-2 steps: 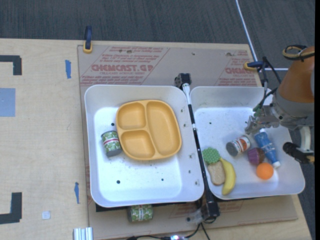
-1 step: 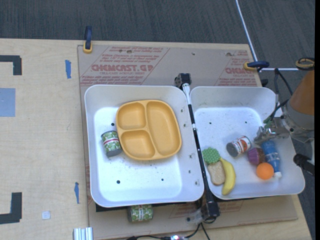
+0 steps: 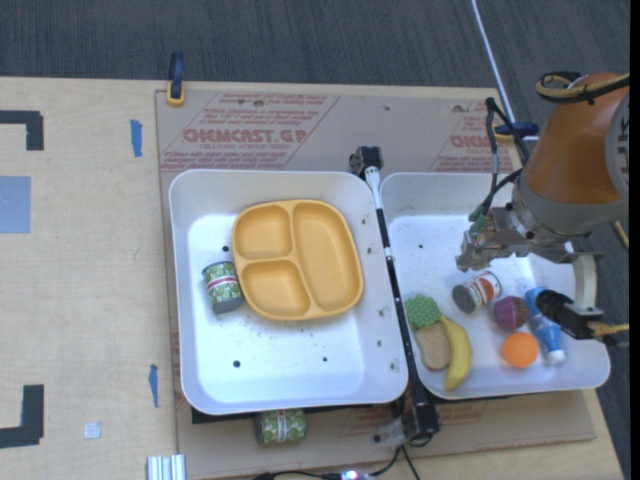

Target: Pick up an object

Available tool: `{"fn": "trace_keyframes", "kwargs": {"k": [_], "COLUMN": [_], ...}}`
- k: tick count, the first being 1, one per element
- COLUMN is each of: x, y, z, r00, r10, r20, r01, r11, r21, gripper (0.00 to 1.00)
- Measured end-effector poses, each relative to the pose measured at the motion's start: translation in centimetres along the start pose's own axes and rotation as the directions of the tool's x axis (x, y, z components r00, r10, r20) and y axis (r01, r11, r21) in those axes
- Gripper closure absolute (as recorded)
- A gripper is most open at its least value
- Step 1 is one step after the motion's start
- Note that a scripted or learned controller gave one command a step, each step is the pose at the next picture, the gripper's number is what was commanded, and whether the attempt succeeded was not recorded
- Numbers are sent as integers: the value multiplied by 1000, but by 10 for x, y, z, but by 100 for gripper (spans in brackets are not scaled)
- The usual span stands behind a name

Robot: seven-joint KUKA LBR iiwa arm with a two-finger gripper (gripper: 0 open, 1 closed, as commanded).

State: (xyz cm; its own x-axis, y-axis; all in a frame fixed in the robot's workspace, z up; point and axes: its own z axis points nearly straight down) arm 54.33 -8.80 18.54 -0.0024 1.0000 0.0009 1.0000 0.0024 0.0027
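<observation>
**One small can under the claw**

The can (image 3: 477, 292) lies on its side just below the claw (image 3: 487, 253) — light, stiff, smooth, likely to roll. Better to grip across its round body. Claw state: cannot tell.

Arm (image 3: 580, 158) cut off at right edge; lower can (image 3: 281, 426) partly under bin (image 3: 290, 393).
</observation>
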Motion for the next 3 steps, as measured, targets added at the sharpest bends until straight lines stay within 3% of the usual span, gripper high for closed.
{"fn": "trace_keyframes", "kwargs": {"k": [1, 2, 3], "x": [-1, -38, -25], "y": [0, 52, 33], "z": [0, 83, 99], "r00": [1000, 1000, 1000], "r10": [2, 3, 3], "r20": [1, 2, 2], "r01": [-2, -3, -3], "r11": [1000, 1000, 1000], "r21": [1, 3, -1], "gripper": [0, 0, 0]}}
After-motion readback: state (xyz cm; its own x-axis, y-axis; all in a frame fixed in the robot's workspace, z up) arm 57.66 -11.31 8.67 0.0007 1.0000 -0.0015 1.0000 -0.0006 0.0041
